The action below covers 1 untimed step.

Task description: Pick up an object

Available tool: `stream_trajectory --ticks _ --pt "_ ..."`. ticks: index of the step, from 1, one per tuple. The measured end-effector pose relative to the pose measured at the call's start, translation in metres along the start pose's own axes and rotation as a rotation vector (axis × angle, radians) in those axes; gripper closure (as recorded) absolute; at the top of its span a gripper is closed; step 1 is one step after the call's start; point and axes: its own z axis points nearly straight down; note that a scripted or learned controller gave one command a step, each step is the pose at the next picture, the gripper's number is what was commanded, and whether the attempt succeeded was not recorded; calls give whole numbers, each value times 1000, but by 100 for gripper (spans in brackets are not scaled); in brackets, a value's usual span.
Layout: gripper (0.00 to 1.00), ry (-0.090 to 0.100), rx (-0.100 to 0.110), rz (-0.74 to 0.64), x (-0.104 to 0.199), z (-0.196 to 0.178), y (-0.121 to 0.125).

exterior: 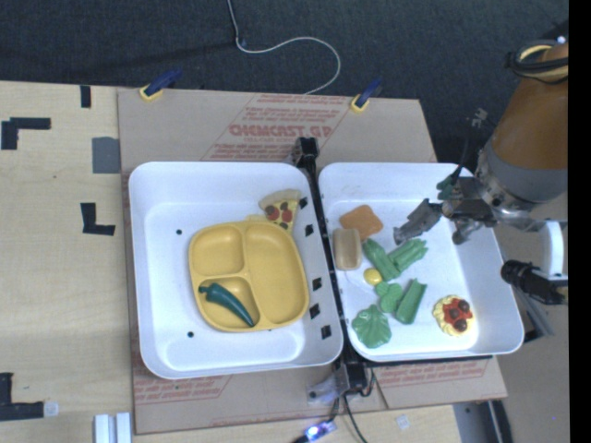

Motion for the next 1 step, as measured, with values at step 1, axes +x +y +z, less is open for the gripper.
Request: stream_trajectory --ticks 1 --pt "0 -2 -12 -3 0 -6 2"
